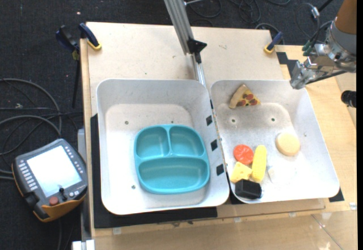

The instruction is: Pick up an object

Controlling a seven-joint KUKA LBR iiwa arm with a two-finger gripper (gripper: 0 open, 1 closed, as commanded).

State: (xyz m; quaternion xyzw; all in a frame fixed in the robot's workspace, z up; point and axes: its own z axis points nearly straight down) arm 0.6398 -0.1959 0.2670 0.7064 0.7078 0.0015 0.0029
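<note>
Gripper (299,80) parked over the right bin (317,130) rim at about 1 o'clock of that bin, nothing seen between the fingers; gap too small and blurred to call wide or narrow, cannot tell. Arm entering from 3 o'clock of the frame, orange band at the top right corner. Right bin contents: pizza slice toy (244,97) at 11 o'clock, well apart from the gripper; pale round bun (288,144) at 3 o'clock of bin centre; red tomato slice (244,153) at 7 o'clock, touching the yellow corn cob (259,163) just beside it; yellow cheese wedge (240,173) against the cob's lower left; black block (248,189) at 6 o'clock near the front rim, touching the cheese. Left bin (113,101) carrying a teal three-compartment tray (170,158), flat, near bin centre. Bench (142,50) bare at 12 o'clock behind the bins, yellow-tipped clamps (89,36) at its rear corners. Teach pendant (48,178) on the floor at 8 o'clock.
</note>
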